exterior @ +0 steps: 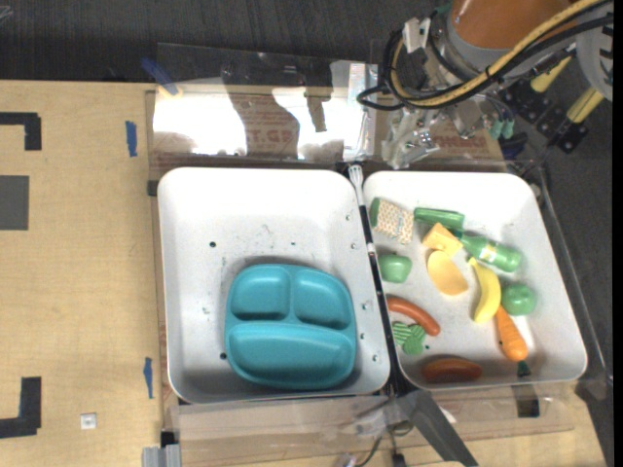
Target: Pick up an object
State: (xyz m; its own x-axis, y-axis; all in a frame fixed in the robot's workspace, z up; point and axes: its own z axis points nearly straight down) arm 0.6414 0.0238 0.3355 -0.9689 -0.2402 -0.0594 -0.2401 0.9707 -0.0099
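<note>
The gripper (pixel 421 142) is hanging just beyond the back edge of the right bin (pixel 555 261), near that bin's back left corner, and is carrying nothing. It is sitting among glare and metal parts, so I cannot tell whether it is apart or together. Above it, yellow and black cables (pixel 458 84) are looping off the wrist, and the arm (pixel 516 3) is reaching in from the right. This looks like a raised, waiting position that is leaving the pile below open to the camera before a descent.

The candidates for picking are all lying loose in the right bin. Nearest the gripper, by the back left corner, a waffle (pixel 391 220) is lying flat beside a green pod (pixel 438 218). Further forward, yellow pieces (pixel 448 266) are crowding a banana (pixel 485 295) and a green bottle (pixel 494 253), and these are touching or overlapping. A carrot (pixel 510 337) and a green ball (pixel 519 300) are resting towards the right edge. A pepper (pixel 394 267) and a red sausage (pixel 414 314) are lying along the left edge, and a darker sausage (pixel 451 368) is lying by the front edge. The toys seem scattered at random, as dumped.

The left bin (pixel 195 222) is holding a teal tray (pixel 290 324) near its front edge.

The pick is not yet begun.
</note>
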